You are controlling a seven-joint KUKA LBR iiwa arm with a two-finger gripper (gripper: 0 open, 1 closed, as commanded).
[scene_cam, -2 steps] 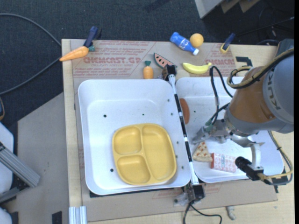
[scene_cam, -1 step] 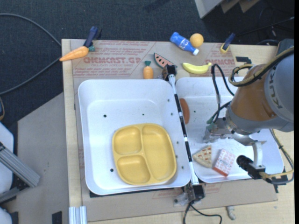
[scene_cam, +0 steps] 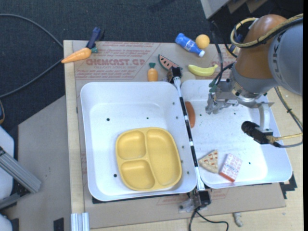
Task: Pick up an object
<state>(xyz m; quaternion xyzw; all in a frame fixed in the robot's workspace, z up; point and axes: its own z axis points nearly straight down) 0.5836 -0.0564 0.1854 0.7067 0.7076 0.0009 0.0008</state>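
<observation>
Well, gripper (scene_cam: 219, 105): low over the back part of the right bin, with nothing seen in its grasp. Whether it is spread or closed I cannot tell, because the wrist body covers it from above.
Arm (scene_cam: 269, 47): grey with an orange band, reaching in from the right and cut off at the edge.
Right bin (scene_cam: 250, 150): its back right corner is hidden under the arm.
Sausage (scene_cam: 190, 114): reddish-orange, lying along the right bin's left wall, near the gripper but apart from it.
Pizza slice (scene_cam: 210, 161): at the front of the right bin, just beside the packet.
Packet (scene_cam: 230, 167): pink and white, its print too small to read.
Left bin (scene_cam: 86, 97): holds a yellow tray (scene_cam: 148, 158) with three compartments.
Table (scene_cam: 120, 61): behind the bins lie a carrot (scene_cam: 76, 56), a banana (scene_cam: 202, 70), a blue bottle (scene_cam: 188, 44) and a watermelon slice (scene_cam: 167, 62). A small dark thing (scene_cam: 174, 72) where the bins meet is hard to make out.
</observation>
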